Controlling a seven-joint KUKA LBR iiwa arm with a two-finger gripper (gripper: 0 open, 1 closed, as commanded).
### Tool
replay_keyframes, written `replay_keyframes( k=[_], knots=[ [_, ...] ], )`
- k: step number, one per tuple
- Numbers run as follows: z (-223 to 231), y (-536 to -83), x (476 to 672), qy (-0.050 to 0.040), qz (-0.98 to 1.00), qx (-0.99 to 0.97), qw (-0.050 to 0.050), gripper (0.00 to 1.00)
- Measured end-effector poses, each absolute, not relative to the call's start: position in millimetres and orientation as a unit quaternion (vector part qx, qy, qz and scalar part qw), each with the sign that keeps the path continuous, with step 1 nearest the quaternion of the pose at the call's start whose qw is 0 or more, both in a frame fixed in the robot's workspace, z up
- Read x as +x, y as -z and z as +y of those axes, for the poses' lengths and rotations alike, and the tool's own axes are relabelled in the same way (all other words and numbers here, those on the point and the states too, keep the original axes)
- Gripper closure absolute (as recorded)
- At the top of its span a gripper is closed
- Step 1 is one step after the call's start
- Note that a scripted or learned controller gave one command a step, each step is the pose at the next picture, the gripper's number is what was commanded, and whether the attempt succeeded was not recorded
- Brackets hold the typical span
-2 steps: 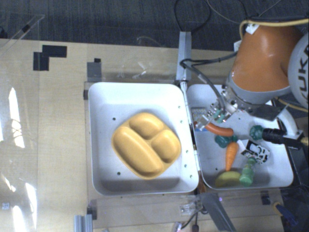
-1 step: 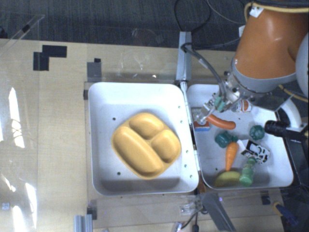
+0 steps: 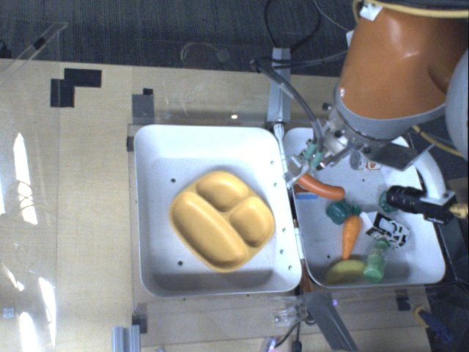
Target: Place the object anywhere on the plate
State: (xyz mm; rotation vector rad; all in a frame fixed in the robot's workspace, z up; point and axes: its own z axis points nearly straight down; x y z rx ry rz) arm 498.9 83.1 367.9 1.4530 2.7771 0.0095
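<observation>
Hand [image 3: 316, 155] low over right white bin [image 3: 432, 270], finger state impossible to tell, poised just above red-orange sausage-shaped toy [image 3: 319, 187]. Nearby: orange plastic carrot [image 3: 351, 235]. In left white bin [image 3: 157, 270], yellow three-section plate [image 3: 222, 218].

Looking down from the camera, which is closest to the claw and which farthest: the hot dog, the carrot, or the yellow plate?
From the claw:
1. Hot dog, just below it, right bin.
2. Carrot, further down the right bin.
3. Yellow plate, over in the left bin; its centre lies farthest.
</observation>
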Motion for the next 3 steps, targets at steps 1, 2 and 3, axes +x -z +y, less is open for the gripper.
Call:
replay_keyframes(
  k=[1, 2, 3],
  knots=[
    [114, -358, 487.8, -0.0026, 0.87, 0.494, 0.003, 1.0],
    [84, -294, 507.7, -0.0013, 0.889, 0.459, 0.002, 1.0],
    [84, -294, 507.7, -0.0016, 0.889, 0.459, 0.002, 0.0]
  ],
)
